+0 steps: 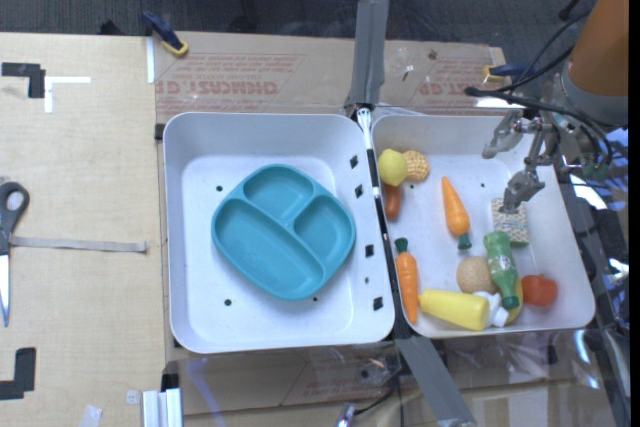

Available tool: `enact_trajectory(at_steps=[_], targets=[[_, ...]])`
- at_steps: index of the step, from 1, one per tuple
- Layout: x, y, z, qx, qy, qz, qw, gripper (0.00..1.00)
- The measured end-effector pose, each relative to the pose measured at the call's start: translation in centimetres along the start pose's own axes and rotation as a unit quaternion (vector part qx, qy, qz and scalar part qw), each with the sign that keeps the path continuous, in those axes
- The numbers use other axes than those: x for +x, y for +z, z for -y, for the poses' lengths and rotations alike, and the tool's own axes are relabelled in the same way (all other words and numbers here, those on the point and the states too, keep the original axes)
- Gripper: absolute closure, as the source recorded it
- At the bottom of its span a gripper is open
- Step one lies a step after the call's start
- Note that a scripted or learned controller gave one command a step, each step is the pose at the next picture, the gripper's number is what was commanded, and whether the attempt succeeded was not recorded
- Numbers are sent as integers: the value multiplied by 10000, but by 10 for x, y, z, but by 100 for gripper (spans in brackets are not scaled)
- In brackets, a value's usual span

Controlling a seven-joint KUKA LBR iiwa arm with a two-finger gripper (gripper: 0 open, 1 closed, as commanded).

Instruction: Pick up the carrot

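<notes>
- Gripper (520, 190) hangs over the right bin (575, 245), toward its three o'clock side, with the grey arm (600, 35) coming in from the right. Its two fingers look parted and I see nothing between them.
- Just under the fingertips, at about six o'clock from them, lies a pale speckled block (509, 222), not the thing wanted.
- Two carrots lie in that bin: one carrot (455, 206) near the middle, at about nine o'clock from the gripper, pointing up toward twelve; a second carrot (407, 283) against the bin's left wall, at about eight o'clock.
- Left bin (180, 215) holds a blue divided plate (284, 231), well apart from the work.
- My guess is the reach is under way and no grasp is made.
- Next it needs to slide toward nine o'clock, line the fingers across the nearer carrot's width, and drop without nudging the corn (403, 166) or green bottle (502, 265).
</notes>
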State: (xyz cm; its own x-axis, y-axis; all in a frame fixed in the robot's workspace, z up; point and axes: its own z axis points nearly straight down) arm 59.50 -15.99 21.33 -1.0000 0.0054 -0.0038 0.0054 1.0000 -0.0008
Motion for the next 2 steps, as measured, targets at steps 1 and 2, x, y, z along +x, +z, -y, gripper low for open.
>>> enact_trajectory(at_steps=[1,2], targets=[[-15,118,-24,2,-89,31,10000,0],[-17,107,-24,15,-102,55,9999,100]])
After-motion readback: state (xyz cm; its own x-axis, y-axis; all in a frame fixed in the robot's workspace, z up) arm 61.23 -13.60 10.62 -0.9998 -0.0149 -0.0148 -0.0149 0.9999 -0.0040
